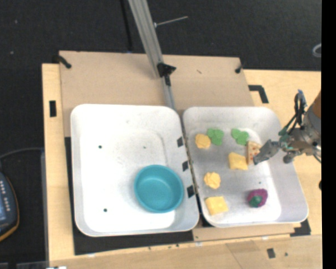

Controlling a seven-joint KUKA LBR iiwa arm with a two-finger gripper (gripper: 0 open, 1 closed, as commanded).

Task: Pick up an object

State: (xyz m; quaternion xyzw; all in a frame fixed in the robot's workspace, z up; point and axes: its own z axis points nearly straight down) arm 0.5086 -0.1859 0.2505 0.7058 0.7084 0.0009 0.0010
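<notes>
Scanning left to right: teal bowl [159, 188] in left bin [101, 122], lower centre. Right bin [269, 116] holds yellow pieces, two green pieces [215, 135], purple piece [257, 198]. Tool [259, 153] hovering centre-right, tip beside yellow block [238, 161]; small tan-red item [252, 148] at tip — pinched or merely touching, cannot tell; spread of tool unclear. Risk: block and item crowded together, tool could nudge block aside, close on nothing. No readable writing, no brands.

metal pole [147, 32] | handheld pendant [1, 207] far left | black floor [56, 15]
</notes>
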